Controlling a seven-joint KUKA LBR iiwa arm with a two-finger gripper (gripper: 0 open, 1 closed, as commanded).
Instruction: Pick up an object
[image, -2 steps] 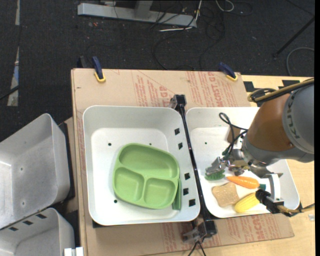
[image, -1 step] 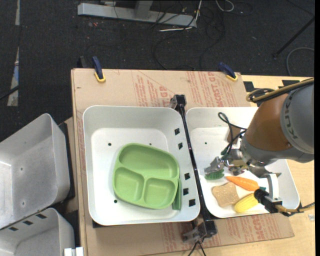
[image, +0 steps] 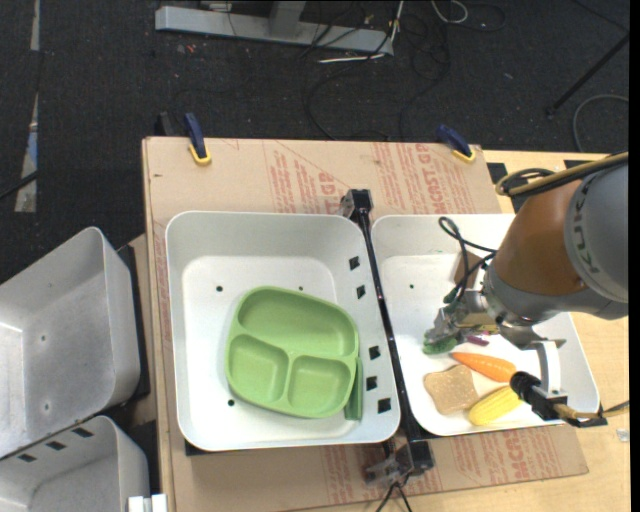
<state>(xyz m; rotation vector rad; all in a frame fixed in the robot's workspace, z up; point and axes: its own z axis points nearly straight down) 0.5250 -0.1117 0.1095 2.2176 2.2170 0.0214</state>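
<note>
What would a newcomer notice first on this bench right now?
The green divided plate lying in the left bin draws the eye first. Next comes the grey and orange arm reaching into the right bin, its gripper low over a small green item, with an orange carrot, a bread slice and a yellow piece beside it.

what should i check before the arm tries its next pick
1. Gripper over the right bin: ok.
2. Target identified: cannot tell; a green and purple item beneath it is partly hidden.
3. Anything held: cannot tell.
4. Room around target: not ok; carrot, bread slice and corn cob lie close by.
5. Green divided plate sits apart in the left bin: ok.
</note>
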